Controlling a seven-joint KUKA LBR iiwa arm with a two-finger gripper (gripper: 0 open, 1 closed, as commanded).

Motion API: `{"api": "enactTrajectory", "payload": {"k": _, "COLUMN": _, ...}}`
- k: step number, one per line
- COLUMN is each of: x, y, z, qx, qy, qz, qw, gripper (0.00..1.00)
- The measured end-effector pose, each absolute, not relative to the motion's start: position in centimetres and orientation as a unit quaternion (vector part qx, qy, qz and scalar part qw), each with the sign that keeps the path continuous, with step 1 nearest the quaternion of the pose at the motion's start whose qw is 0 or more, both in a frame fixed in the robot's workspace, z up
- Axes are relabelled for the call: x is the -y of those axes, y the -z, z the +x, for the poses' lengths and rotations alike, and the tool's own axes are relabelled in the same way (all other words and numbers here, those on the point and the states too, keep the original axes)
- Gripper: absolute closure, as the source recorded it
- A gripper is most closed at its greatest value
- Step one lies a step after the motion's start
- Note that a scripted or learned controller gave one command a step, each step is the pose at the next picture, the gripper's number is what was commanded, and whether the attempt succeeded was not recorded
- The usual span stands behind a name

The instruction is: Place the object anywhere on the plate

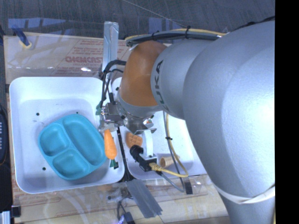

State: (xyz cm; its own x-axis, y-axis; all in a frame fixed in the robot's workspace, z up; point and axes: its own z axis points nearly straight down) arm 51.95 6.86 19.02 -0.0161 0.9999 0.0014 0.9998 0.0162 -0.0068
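**Carrot hangs at the plate's edge**

Start at the gripper [110, 125], tucked under the orange wrist band [138, 80]: a carrot [110, 145] hangs straight down from it, orange body and a small green tip at the bottom. The top of the carrot sits right up in the gripper, and the fingers look closed on it, though the wrist hardware crowds that spot and the pads themselves are hard to make out.

The carrot sits over the right side of the left bin [21, 125], just beside the right rim of the blue plate [70, 146] and near the wall shared by the two bins. From this slanted angle I cannot tell if it overlaps the plate rim or hangs just off it.

The plate is a blue divided dish with three compartments, lying in the lower middle of the left bin. All three compartments show plain blue.

Move right, across the divider, to the right bin [187, 164], mostly covered by the big grey arm [224, 106]. In the visible strip lies an orange block [134, 139] close under the wrist, and farther right a small tan cork-like piece [164, 161]. A black fitting with a yellow cable [170, 172] trails across that bin's front.
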Motion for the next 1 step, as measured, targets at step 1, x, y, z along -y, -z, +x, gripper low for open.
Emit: {"api": "enactTrajectory", "payload": {"k": 1, "x": -9.5, "y": -19.0, "z": 49.7, "qx": 0.711, "qy": -0.0031, "qz": -0.703, "qw": 0.003, "gripper": 1.0}}
